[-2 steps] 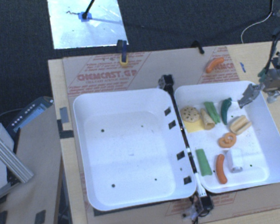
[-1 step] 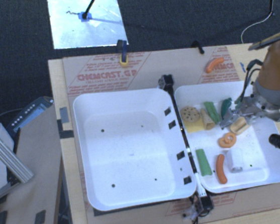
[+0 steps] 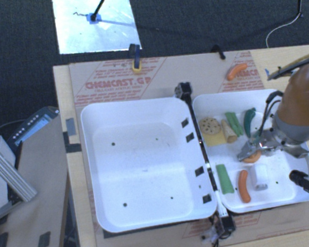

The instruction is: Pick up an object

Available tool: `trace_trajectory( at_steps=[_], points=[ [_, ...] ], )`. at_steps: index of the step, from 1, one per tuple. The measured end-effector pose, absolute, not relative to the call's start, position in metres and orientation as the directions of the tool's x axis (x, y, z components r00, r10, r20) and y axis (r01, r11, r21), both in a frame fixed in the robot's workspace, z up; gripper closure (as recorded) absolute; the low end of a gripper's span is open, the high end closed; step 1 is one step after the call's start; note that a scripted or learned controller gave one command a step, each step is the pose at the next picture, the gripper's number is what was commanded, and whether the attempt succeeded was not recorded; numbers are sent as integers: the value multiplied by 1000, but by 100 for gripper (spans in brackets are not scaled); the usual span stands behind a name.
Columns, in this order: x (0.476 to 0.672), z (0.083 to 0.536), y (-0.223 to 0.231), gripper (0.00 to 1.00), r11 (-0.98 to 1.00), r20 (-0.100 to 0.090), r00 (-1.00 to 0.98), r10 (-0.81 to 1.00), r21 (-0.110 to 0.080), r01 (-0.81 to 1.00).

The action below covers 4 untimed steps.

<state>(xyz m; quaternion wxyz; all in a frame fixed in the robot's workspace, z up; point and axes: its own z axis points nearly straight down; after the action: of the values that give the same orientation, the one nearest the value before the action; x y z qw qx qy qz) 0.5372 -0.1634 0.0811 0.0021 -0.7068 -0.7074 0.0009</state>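
Note:
The right bin (image 3: 297, 195) holds several small items. My gripper (image 3: 249, 151) is low in the middle of this bin, directly over a small orange piece (image 3: 253, 158) that peeks out beneath it. An orange sausage (image 3: 244, 186) and a white block (image 3: 260, 177) lie just in front of the gripper. A green stick (image 3: 224, 177) lies by the bin's left wall. Behind are a cookie (image 3: 209, 124), a yellow block (image 3: 215, 138), a tan cork (image 3: 230, 131), a green piece (image 3: 232, 121) and a teal piece (image 3: 250, 119).
The left bin (image 3: 143, 166) is beside the right one, joined by a black divider (image 3: 199, 142). Another orange item (image 3: 237, 71) lies on the cardboard behind the right bin. A yellow clamp (image 3: 136, 66) is at the back.

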Motion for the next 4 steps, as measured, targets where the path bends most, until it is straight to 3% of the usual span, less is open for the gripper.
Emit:
trace_trajectory(
  at_steps=[1, 2, 3, 4],
  points=[
    [541, 96, -164, 100, 2, -2, -2, 1000, 8, 1000],
    [560, 107, -99, 100, 10, 1, -10, 1000, 3, 1000],
    [596, 190, -28, 100, 12, 2, -12, 1000, 11, 1000],
    [610, 185, -84, 100, -2, -2, 2, 1000, 4, 1000]
  ],
)
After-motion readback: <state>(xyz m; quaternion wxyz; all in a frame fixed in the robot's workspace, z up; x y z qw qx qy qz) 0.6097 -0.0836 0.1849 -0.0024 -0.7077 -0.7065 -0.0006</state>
